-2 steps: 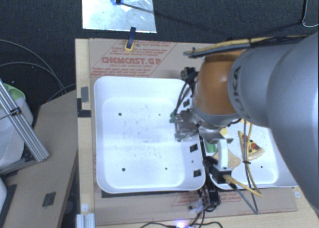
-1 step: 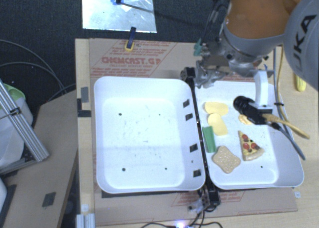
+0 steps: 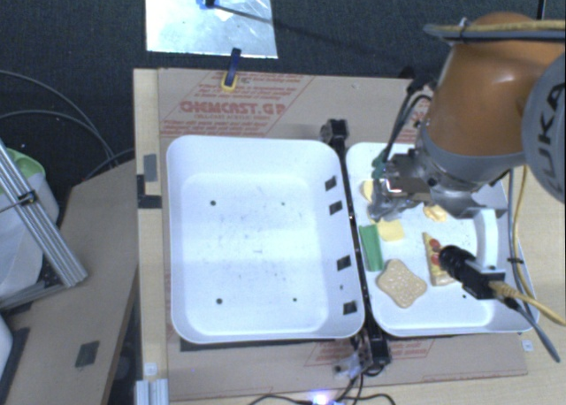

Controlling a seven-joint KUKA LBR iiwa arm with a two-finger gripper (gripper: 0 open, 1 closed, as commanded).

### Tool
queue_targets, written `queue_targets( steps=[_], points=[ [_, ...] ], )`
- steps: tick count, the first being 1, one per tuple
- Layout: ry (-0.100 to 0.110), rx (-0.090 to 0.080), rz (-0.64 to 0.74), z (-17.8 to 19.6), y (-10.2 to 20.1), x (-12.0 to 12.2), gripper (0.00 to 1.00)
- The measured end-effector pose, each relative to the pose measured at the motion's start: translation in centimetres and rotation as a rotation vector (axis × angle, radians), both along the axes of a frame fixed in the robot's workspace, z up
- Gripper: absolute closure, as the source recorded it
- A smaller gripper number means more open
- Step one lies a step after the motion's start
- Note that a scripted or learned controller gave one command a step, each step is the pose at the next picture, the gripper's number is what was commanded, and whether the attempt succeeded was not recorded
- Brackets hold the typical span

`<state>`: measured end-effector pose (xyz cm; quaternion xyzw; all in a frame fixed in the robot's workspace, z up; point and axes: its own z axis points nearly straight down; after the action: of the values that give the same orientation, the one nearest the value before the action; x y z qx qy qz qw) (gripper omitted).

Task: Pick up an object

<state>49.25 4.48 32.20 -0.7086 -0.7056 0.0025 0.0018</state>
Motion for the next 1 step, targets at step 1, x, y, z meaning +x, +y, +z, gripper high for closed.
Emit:
queue_targets(
  steps=[1],
  points=[
    [-0.018, 0.002, 0.007, 8.82, -1.33, -0.51, 1.0]
  ],
)
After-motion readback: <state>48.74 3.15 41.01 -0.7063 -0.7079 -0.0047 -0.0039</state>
